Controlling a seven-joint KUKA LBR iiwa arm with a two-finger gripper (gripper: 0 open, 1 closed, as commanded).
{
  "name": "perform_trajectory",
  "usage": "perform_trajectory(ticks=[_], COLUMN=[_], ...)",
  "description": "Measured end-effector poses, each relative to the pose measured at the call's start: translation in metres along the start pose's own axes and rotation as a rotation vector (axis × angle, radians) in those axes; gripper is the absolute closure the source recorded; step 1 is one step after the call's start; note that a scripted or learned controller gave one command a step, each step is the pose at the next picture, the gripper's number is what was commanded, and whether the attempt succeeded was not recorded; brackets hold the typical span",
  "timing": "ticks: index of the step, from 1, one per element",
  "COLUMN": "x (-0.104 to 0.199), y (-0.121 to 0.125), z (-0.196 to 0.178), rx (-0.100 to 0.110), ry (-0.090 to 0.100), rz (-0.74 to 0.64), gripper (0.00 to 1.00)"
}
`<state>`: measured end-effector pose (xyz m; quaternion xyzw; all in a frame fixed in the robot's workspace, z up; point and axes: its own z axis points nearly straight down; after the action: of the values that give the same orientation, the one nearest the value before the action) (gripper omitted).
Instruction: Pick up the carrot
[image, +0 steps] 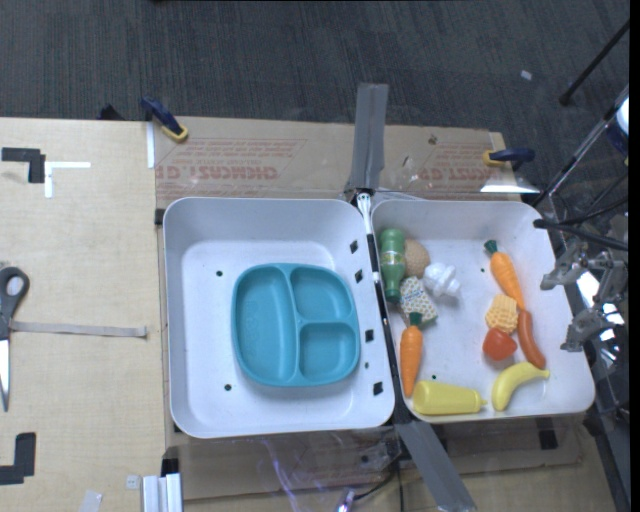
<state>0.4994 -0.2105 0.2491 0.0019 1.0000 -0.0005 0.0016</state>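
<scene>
Nothing of the pick looks done yet: both carrots lie untouched in the right bin. The gripper sits at that bin's right edge, off to the side of the toys; whether it is open or closed cannot be told, and nothing is seen in its grasp. The nearer carrot lies just to its left, tip pointing down toward a corn piece and a tomato. The other carrot lies farther left, by the wall between the bins. Reach, descent, closing and lift all remain
</scene>
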Motion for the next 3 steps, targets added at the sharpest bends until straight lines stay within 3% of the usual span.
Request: perform_trajectory(ticks=[1,2,3], x=[-0.009,-0.102,-0.154], y=[-0.011,-0.008,-0.01], z=[0.139,0.144,0.129], rx=[0.001,-0.001,0.0], ry=[-0.004,-0.025,-0.005], rz=[0.153,0.517,0.606], gripper=[0.0,0.0,0.0])
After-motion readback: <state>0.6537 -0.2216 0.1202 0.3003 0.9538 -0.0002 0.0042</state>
